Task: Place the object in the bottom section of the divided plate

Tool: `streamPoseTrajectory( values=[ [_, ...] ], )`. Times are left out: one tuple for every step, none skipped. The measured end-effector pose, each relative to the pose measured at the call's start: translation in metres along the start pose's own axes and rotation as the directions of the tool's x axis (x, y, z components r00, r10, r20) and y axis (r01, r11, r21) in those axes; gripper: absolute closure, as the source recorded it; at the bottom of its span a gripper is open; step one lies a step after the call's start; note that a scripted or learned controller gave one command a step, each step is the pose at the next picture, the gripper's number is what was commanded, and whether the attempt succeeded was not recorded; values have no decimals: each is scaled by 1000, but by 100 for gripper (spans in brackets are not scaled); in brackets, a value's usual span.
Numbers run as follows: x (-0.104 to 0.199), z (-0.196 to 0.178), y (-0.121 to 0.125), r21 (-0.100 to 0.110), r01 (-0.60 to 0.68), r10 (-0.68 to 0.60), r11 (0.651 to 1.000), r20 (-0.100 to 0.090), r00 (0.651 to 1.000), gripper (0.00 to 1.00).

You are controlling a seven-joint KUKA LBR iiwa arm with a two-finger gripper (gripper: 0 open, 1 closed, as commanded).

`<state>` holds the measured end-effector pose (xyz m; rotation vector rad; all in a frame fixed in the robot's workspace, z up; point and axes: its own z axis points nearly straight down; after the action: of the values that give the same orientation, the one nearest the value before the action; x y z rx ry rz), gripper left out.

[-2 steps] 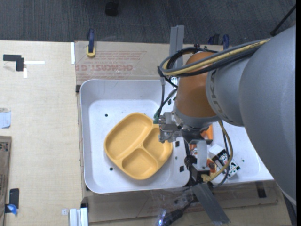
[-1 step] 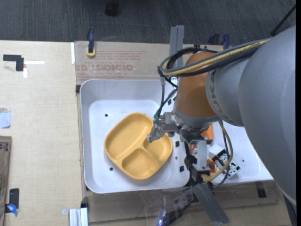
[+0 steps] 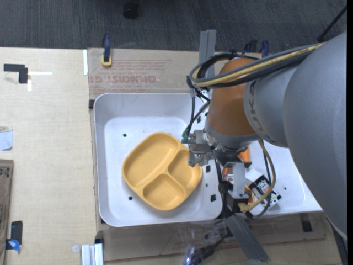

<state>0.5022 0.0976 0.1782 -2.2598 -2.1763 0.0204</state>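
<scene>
While the arm hangs over the middle of the frame, the gripper (image 3: pixel 197 154) sits at the yellow divided plate's (image 3: pixel 154 167) right rim.
Plate lies in the white bin (image 3: pixel 110 148), centre-left. Can't tell whether the fingers are open or closed, and I can't pick out the object.

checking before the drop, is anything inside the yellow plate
The sections of the yellow plate that show look bare. Its right edge lies under the gripper and arm, so what sits there is hidden. The plate lies in the white bin.
</scene>
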Motion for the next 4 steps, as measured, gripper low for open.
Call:
streamPoseTrajectory(
  values=[
    [6,-35,-26,-6,-401,400,916,-6,916,100],
    [-10,-190,-26,-5,-662,662,749,-8,749,100],
    [63,-264,54,-2,-866,866,500,-11,500,100],
    [63,-186,107,-3,-682,682,732,-7,732,100]
  ],
)
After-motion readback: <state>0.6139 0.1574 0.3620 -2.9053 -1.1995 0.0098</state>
